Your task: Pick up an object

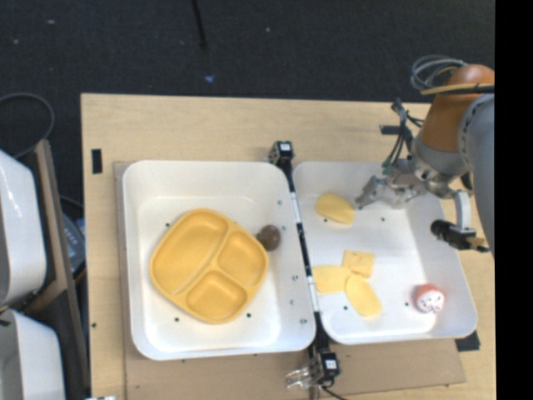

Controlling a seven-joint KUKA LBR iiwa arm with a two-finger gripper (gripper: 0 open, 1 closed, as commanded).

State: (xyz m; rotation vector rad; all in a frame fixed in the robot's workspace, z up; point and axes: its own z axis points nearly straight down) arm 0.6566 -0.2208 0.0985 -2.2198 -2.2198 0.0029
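The pincer (371, 195) is hovering, fingers spread and gripping nothing, just right of the yellow piece (336, 208), which is lying near the right bin (408, 327)'s left wall, open floor surrounding it.

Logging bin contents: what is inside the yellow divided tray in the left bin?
Nothing lies in the yellow divided tray's compartments. A small brown object sits just outside its rim. The bin floor beneath the tray is covered.

Wooden bench (208, 127) bears two white bins (133, 248) — black cable (196, 11) beyond.
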